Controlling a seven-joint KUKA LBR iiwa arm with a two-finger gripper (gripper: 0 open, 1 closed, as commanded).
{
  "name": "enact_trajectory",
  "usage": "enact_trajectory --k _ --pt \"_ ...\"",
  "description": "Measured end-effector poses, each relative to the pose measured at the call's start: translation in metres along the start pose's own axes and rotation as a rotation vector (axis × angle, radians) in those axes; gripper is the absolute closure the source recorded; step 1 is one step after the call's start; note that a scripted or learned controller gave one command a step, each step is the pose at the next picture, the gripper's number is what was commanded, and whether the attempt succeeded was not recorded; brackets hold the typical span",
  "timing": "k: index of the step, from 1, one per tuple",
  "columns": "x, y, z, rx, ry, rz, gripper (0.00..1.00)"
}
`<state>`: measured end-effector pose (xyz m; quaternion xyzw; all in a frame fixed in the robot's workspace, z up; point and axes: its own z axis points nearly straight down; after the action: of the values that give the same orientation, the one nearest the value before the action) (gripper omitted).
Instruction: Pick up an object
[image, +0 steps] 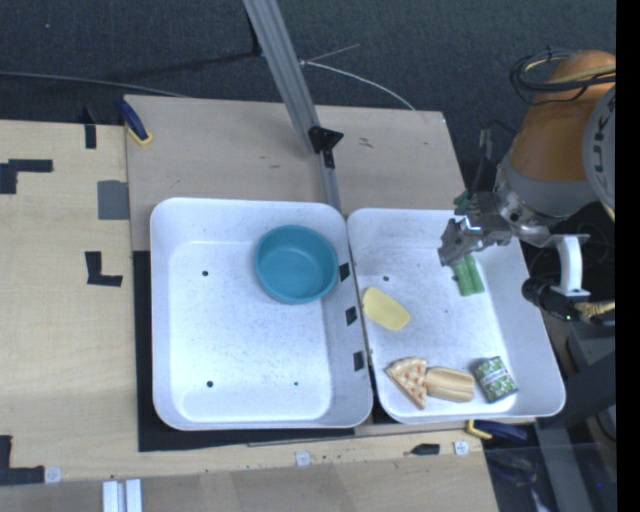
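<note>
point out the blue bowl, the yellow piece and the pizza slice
blue bowl (295, 263), camera view, inside of the bowl
yellow piece (385, 309), camera view, its middle
pizza slice (408, 379), camera view, its topping

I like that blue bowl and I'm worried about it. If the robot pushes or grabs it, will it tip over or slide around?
The blue bowl sits upright, wide and low, in the left bin, so it probably won't tip. It looks smooth like plastic, so a push would likely slide it across the bin floor. Its thin rim seems easiest to pinch; the round sides might slip from the pincer.
</note>
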<state>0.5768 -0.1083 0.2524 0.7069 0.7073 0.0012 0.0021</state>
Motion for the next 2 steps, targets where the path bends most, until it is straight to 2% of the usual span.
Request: enact_trajectory --k 1,2 --pt "0.000 0.001 -0.025 0.003 0.001 -0.001 1.00" --pt "0.043 0.014 -0.007 0.007 0.002 -0.004 1.00"
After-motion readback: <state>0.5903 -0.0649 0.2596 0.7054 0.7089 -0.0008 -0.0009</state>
